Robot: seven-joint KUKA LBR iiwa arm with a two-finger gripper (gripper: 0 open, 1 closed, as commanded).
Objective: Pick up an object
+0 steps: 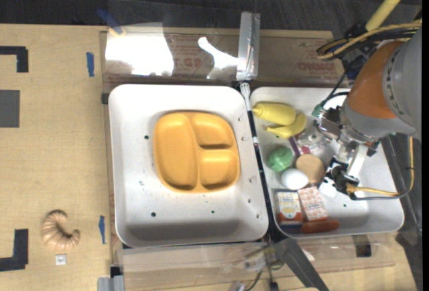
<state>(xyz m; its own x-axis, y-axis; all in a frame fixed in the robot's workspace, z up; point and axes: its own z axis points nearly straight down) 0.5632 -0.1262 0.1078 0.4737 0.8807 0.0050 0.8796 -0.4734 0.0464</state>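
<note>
So, my arm (pixel 392 92) comes in from the right side of the frame, grey with the orange band, and it's sitting over the right bin (pixel 382 206). My gripper (pixel 338 172) hangs low over that bin's middle, just right of the pile of stuff. Can't tell its state from this angle, the wrist hardware and cables clutter the view too much.

The pile is all crowded along the left half of the right bin. At the top there's a yellow squash (pixel 273 110) with a banana (pixel 289 127) right under it, touching. Below those a green ball (pixel 281 159), then a tan egg (pixel 310 167) and a white egg (pixel 293 180) snug against each other. The tan egg is the closest thing to my gripper, just beside it. Toward the bottom of the bin sit two small cartons (pixel 300 206) side by side, with something red (pixel 315 225) peeking out along the lower rim.

The left bin (pixel 127 149) holds a yellow divided tray (pixel 196 151), lying flat in the middle.

Out on the tabletop (pixel 47 82), lower left of the frame, there's a croissant (pixel 59 229) well apart from both bins.
</note>
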